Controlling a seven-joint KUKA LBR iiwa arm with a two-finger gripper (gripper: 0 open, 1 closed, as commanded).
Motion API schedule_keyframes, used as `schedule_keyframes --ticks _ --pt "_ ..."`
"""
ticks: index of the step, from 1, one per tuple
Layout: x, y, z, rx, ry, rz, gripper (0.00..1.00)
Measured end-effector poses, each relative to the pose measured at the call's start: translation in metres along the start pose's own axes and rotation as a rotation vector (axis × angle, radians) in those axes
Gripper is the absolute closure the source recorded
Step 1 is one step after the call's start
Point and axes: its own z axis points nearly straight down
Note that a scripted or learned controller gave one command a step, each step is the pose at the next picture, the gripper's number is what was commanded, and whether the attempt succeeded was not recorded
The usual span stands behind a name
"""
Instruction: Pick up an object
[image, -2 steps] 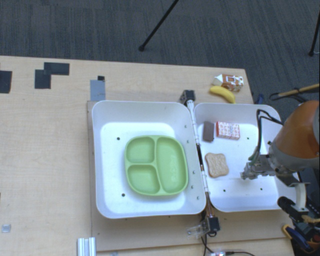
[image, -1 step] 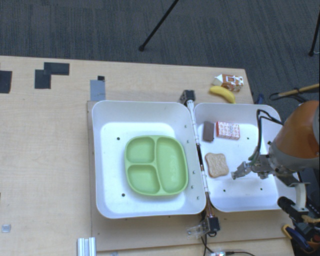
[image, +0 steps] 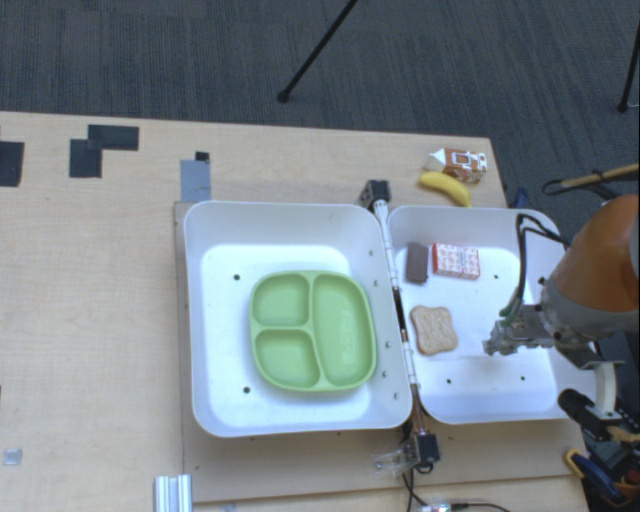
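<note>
gripper (image: 503, 338) is hanging low over the right bin (image: 535, 400) just right of the toast slice (image: 434, 329), honestly can't tell if it's spread or pinched

This looks like a robotics lab, not anyone's kitchen. A pale plywood bench (image: 90, 300) stands on grey carpet (image: 200, 50), with black tape patches (image: 100, 148) stuck to its top and two white bins (image: 290, 225) clamped side by side. Loose cables (image: 425, 470) trail off the front edge, a thin black stand leg (image: 315, 50) crosses the floor, and the food, like the banana (image: 444, 187), is plainly toy stuff
</note>
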Motion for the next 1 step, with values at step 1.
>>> schedule_keyframes --ticks 1 --pt "0.0 -0.0001 0.0001 0.0 0.0 0.0 0.0"
